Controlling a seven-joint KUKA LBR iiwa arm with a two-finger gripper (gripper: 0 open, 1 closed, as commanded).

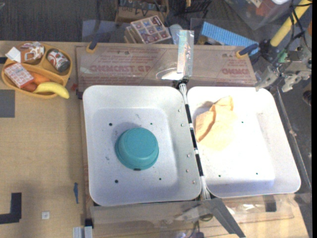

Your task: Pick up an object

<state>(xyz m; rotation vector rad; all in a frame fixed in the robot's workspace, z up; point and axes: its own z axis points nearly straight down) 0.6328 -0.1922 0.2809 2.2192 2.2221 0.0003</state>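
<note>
While nothing is lifted yet, we are logging the pick as not begun; approach, grasp and lift are all remaining.

- Teal bowl (137, 148): round, smooth, seemingly inverted, sitting in the left bin (99, 103).
- Pale yellow cloth (214, 125): lying crumpled right of the bowl, in the right bin (277, 172).
- Gripper (283, 77): hanging far up-right of the bowl; we are finding its state impossible to tell.

Arm parts (292, 58) cut off at right edge.
</note>
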